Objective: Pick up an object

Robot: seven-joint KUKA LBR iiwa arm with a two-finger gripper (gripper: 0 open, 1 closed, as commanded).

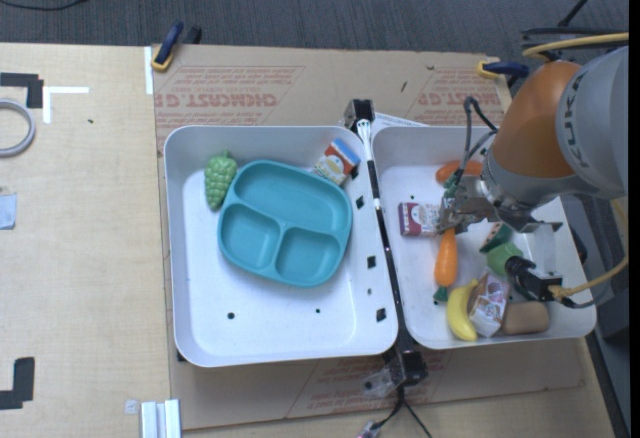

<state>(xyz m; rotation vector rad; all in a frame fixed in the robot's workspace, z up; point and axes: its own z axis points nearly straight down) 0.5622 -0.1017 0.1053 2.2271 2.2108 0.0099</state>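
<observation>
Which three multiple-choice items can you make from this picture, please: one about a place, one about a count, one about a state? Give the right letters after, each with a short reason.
1. Where does the green grape bunch lie?
A. In the left bin, against the teal tray's left edge
B. In the right bin, beside the banana
C. On the cardboard outside both bins

2. How many compartments does the teal tray have?
A. One
B. Three
C. Five

3. How does the carrot lie?
A. Lifted clear above the bin
B. On the right bin's floor, below the gripper
C. Inside the teal tray

Answers:
1 A: the grapes sit in the left bin, touching the tray's upper left rim.
2 B: one long section above two smaller ones.
3 B: the carrot rests in the right bin, just under the gripper, near the banana.
</observation>
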